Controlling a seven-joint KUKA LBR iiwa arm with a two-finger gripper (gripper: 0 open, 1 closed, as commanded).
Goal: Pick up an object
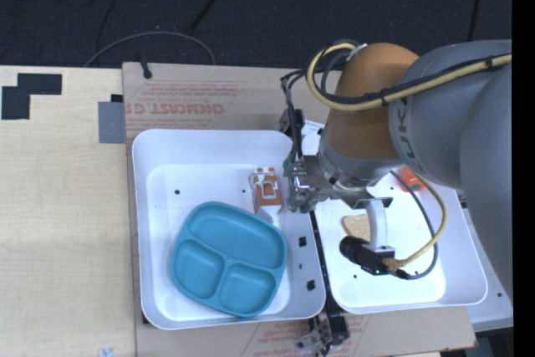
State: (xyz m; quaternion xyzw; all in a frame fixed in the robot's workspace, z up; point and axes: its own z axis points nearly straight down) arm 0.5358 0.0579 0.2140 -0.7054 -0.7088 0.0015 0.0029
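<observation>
my gripper point(298, 186) hangs at the right wall of the left bin point(150, 180), just beside a small orange-and-white object point(267, 188) lying inside that bin. i cannot tell whether the gripper is spread or pressed together. a blue divided plate point(227, 259) lies near the object. a tan flat piece point(358, 224) lies in the right bin point(451, 280).

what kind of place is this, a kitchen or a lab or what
Probably a robotics lab bench for grasping trials, not a kitchen: a grey and orange arm reaches over two white bins set on cardboard, a blue divided plate lies in one, and loose cables trail behind.
</observation>
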